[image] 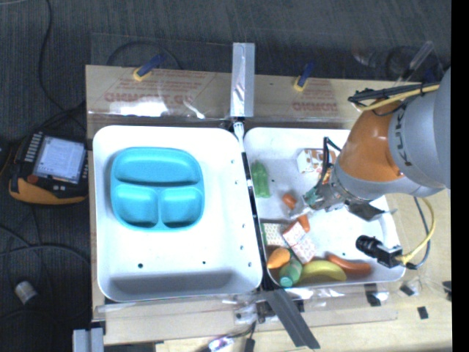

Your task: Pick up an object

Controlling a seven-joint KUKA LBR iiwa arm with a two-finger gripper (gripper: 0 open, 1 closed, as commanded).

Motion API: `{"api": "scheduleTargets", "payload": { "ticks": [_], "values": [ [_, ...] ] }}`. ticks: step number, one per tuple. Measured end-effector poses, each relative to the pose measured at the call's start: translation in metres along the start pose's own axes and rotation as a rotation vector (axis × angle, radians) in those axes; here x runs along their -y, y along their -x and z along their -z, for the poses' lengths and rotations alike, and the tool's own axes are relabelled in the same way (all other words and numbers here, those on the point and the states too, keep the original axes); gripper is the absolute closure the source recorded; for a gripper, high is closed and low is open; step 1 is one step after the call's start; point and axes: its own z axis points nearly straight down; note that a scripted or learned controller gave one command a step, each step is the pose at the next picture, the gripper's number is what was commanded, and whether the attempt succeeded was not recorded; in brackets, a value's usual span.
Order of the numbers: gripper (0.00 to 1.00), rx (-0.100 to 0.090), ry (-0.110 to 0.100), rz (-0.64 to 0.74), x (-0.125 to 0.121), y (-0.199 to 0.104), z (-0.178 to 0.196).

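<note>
Objects [304, 259]: perhaps eight, right bin [275, 141].

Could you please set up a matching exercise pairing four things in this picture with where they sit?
Things:
1. blue tray
2. banana
3. green vegetable
4. handheld device

Places:
A. by the near wall of the right bin
B. on the floor left of the bench
C. in the left bin
D. against the right bin's left wall

Pairs: 1-C, 2-A, 3-D, 4-B
</note>
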Motion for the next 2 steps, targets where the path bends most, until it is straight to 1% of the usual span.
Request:
{"api": "scheduleTargets", "payload": {
  "ticks": [1,2],
  "values": [
    [1.00,-0.001,-0.017,-0.116,-0.088,-0.033,0.082],
    [1.00,-0.001,-0.019,-0.201,-0.110,-0.027,0.081]
  ]
}}
